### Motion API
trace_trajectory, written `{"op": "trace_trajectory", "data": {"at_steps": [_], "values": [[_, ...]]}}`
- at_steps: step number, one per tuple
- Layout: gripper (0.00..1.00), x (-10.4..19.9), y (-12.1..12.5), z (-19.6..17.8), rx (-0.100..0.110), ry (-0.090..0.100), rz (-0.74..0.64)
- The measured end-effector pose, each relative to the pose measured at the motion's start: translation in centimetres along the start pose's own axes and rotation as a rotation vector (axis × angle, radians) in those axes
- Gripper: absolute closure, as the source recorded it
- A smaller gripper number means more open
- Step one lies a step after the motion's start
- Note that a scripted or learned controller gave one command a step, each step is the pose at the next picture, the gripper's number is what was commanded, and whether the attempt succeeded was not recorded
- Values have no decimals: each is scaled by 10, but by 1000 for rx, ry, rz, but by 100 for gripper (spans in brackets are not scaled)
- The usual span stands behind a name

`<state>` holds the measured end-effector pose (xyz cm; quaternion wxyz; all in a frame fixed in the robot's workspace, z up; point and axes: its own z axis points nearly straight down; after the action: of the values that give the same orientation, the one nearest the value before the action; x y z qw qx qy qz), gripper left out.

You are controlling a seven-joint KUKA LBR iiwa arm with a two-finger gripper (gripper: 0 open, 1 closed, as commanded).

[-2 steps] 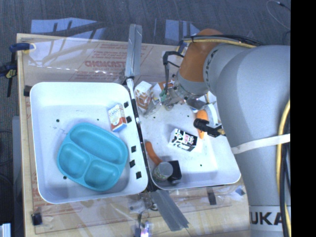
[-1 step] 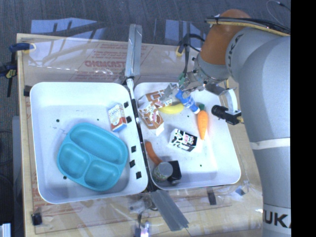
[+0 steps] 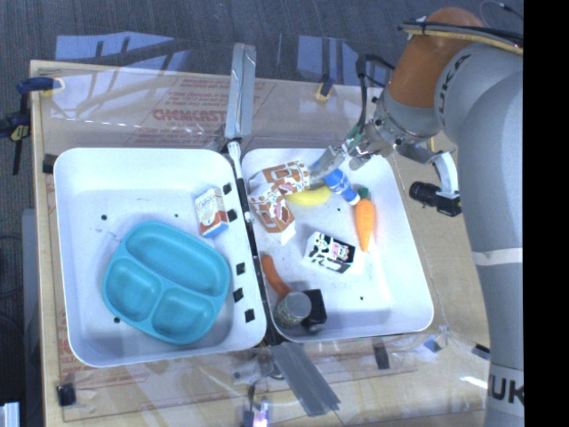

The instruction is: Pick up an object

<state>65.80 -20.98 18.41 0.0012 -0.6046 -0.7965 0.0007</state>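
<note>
Bench lettering, unreadable

Right bin crowded; left bin's far side open.

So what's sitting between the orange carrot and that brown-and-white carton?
In the camera view, a yellow banana lies between the carrot and the carton.
</note>
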Motion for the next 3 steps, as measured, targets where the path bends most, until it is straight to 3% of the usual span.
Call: {"op": "trace_trajectory", "data": {"at_steps": [1,2,3], "values": [[0,0,0,0,0,0,-1],[0,2,1,48,-1,-1,-12],[0,0,7,79,-16,-5,-29]]}}
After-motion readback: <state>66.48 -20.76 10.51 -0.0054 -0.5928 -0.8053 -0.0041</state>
